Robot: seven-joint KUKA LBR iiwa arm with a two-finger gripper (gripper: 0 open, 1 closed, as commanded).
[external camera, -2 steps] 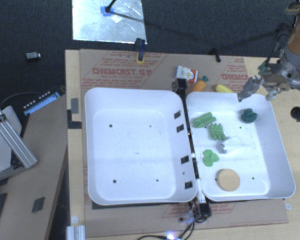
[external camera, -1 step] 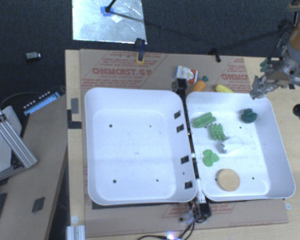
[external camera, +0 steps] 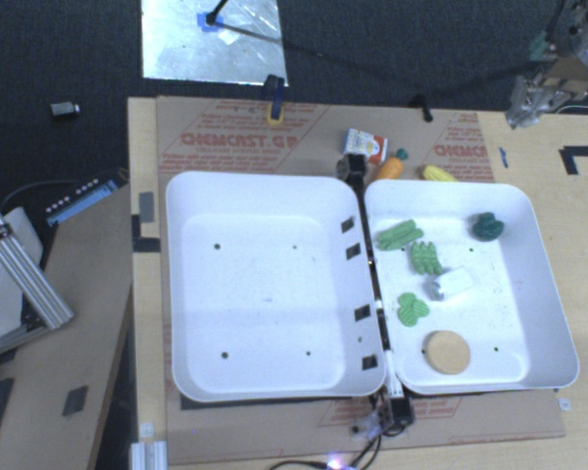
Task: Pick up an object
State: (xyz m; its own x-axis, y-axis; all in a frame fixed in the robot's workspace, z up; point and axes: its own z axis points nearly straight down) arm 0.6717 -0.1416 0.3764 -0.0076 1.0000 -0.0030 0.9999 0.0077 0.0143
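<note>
The gripper (external camera: 541,94) sits in the upper right of the frame, up past the top edge of the bins, over the brown bench board. It looks small and blurry here, so I cannot tell if it is released or clenched. Nothing shows in it.

All the things to pick lie down and to the left of the gripper, inside the right bin (external camera: 544,262). The nearest one is the dark green lump (external camera: 487,226), close to the top right corner of that bin. Farther down and left are a long light green piece (external camera: 397,233), a ridged green piece (external camera: 425,258), and a small white and grey block (external camera: 451,283) just beside it. Lower still are a little green leafy shape (external camera: 412,308) and a round tan disc (external camera: 448,352) near the bottom of the bin.

The long light green piece lies slanted, with its right end a bit higher in the frame.

So I think the arm must come down and left into the right bin. The dark green lump looks like the shortest trip.

The left bin (external camera: 265,282) is much farther away.
</note>
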